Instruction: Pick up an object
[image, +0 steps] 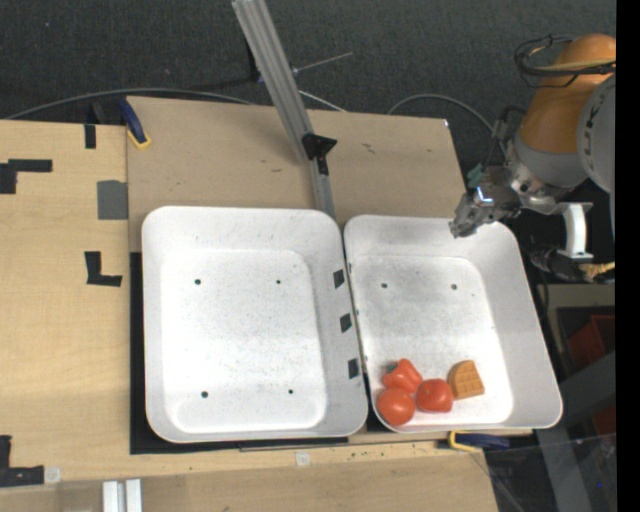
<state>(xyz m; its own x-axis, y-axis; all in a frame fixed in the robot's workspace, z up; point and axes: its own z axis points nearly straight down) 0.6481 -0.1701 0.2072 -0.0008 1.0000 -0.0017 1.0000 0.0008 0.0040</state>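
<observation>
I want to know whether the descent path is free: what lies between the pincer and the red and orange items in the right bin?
Bare white bin floor, as the camera view shows. The pincer sits over the far rim; the red pieces and orange block cluster at the near edge.

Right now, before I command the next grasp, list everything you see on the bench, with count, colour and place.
Shallow white plastic bins: 2, white, side by side; left bin, right bin.
Round red tomato-like pieces: 3, red, clustered at the right bin's near edge.
Orange-brown waffle-patterned block: 1, orange-brown, just right of the red pieces.
Grey metal pole: 1, grey, slanting above the bins' far side.
Arm: 1, grey with orange band, at right.
Tool: 1, dark, over the right bin's far rim.
</observation>
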